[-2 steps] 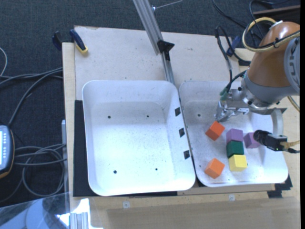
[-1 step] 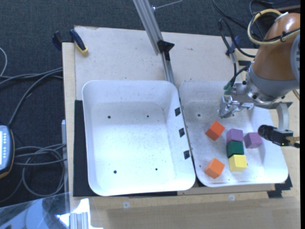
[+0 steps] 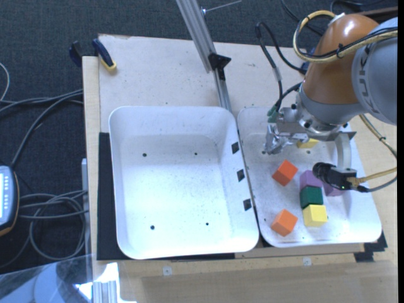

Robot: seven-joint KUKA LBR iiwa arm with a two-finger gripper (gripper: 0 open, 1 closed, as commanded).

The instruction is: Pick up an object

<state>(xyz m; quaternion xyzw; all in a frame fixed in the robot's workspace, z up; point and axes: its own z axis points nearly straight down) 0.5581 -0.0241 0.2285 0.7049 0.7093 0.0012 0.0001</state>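
Step in hand: I judge this as the approach; nothing is lifted yet.
Gripper [image 3: 273, 145]: I see it low over the upper part of the right bin [image 3: 372, 229], hanging from the grey arm [image 3: 344, 62] that reaches in from the right.
Pincer state: I cannot tell from this slant whether it is released or clenched; no object is visible in it.
Candidate objects: all lie in the right bin. The upper orange block [image 3: 285, 172] is nearest the gripper, below it and apart from it. The purple block [image 3: 309, 180], green block [image 3: 311, 196] and yellow block [image 3: 315, 215] sit packed together; the lower orange block [image 3: 284, 221] lies near the front rim.
Left bin [image 3: 120, 122]: holds no blocks.
Next move: I would shift toward the upper orange block, centre over it, descend, then grip.
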